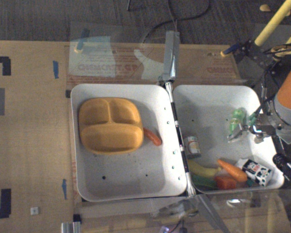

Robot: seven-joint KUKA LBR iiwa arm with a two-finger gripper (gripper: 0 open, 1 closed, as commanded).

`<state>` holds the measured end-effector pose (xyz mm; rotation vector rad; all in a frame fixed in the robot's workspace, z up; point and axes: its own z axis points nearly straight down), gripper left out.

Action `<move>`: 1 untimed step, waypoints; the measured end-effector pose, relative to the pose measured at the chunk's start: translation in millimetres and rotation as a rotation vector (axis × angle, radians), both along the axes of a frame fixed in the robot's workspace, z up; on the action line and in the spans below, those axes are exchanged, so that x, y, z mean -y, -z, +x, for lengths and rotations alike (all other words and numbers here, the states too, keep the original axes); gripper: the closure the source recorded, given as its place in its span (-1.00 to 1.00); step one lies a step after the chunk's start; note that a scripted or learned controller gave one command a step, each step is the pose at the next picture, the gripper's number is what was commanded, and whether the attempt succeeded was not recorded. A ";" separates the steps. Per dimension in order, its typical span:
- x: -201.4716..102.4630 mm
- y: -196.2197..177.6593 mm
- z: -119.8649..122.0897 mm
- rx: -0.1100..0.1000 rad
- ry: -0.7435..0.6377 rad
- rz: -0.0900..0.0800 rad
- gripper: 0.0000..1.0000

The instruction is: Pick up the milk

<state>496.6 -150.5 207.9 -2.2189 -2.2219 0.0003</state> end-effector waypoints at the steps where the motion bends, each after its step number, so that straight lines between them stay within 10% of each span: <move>1: 39.8 55.4 -18.1 0.000 -0.054 0.000 -1.00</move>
